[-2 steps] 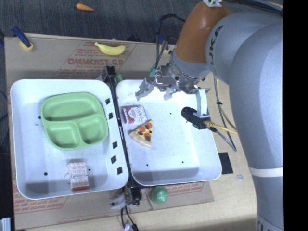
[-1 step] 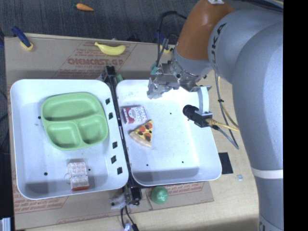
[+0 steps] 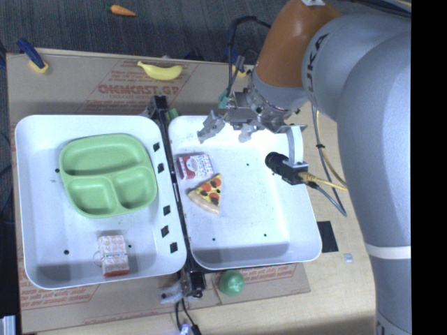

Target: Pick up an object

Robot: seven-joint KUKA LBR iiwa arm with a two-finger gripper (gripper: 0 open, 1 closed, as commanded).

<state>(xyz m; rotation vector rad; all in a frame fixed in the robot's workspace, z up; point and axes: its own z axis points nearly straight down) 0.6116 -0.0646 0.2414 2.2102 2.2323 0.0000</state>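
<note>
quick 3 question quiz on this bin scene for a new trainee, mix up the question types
1. True or false: the green divided plate lies in the right bin.
2. Multiple choice: which thing lies nearest the pizza slice toy? A) the red and white packet B) the banana C) the green ball
3. Fill in: the small snack box lies in the ___ bin, nearer the camera than the plate.

Key
1. False. It lies in the left bin.
2. A. The packet lies just beyond the slice in the right bin; the banana and the ball lie outside the bins.
3. Left.

The gripper hangs over the right bin's far edge, fingers spread, with nothing between them.
</note>
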